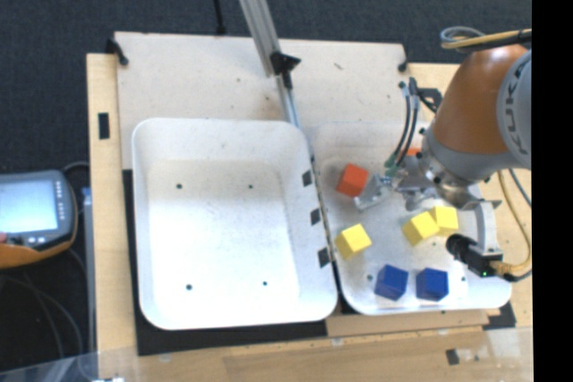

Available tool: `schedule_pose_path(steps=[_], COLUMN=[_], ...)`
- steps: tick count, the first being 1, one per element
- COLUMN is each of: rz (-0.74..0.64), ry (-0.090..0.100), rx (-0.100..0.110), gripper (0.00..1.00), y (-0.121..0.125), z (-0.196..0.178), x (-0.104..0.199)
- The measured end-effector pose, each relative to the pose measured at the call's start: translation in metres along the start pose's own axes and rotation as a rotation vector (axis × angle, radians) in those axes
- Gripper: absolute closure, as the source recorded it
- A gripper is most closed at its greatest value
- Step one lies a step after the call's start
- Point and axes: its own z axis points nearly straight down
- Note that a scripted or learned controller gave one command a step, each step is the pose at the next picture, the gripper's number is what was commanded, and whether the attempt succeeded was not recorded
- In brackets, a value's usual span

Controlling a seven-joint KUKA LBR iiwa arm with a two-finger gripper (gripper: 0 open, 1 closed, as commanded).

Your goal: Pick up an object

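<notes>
The grey arm with its orange band reaches into the right-hand shallow white plastic bin (pixel 358 304) from the right, its wrist low over the bin's upper middle. The two-finger gripper (pixel 374 193) points leftward, and its metal tips sit just beside the small orange-red cube (pixel 353 180), on that cube's lower right side. Whether the tips touch the cube cannot be told, and the cube is not seen between them; how far the pincer is spread cannot be told either.

Taking the orange-red cube as the landmark: 1 small yellow cube (pixel 354 240) lies below it, near the bin's left wall. 2 more yellow cubes lie to its lower right, touching or nearly touching each other, the nearer one (pixel 420 228) just left of the further one (pixel 446 218), which is partly under the arm. 2 small blue cubes sit well below the landmark along the bin's bottom edge, the left one (pixel 391 282) near the right one (pixel 431 284). The left-hand shallow white plastic bin (pixel 148 148) lies to the landmark's left.
</notes>
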Motion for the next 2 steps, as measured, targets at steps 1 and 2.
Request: schedule_pose_path(steps=[1, 2], rz=[-0.009, 0.001], ry=[0.001, -0.003], rx=[0.004, 0.009], gripper=[0.0, 0.0], y=[0.002, 0.003], z=[0.005, 0.102], x=[0.039, -0.002])
